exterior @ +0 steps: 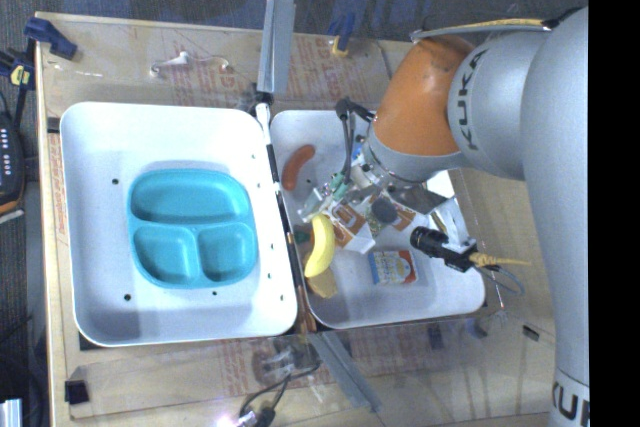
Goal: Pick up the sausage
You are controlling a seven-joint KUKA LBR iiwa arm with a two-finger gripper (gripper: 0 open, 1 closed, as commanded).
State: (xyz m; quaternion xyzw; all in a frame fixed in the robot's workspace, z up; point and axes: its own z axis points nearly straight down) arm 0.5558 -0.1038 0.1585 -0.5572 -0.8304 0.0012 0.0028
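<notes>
From my remote seat, the grey arm (520, 45) takes up the right of the view, its far side cut off by the frame, and its orange band (425, 110) hangs over the right bin (455, 300), hiding much of that bin's upper floor. The left bin (90, 130) lies beside it, the two rims touching along the middle, and it holds a blue three-compartment tray (192, 225) near its centre. Below the wrist, the gripper (352, 200) sits low in the right bin amid a tangle of brackets and cables; I cannot tell whether its claw is apart or together. A yellow banana (320, 247) lies just left of it, near the bin's left wall, with a brownish item at its lower tip that I cannot identify. A small printed packet (392, 266) rests to the right of the banana. The sausage (297, 165), reddish and slim, lies in the right bin's upper left corner, just beside the gripper's hardware, not visibly gripped.
</notes>
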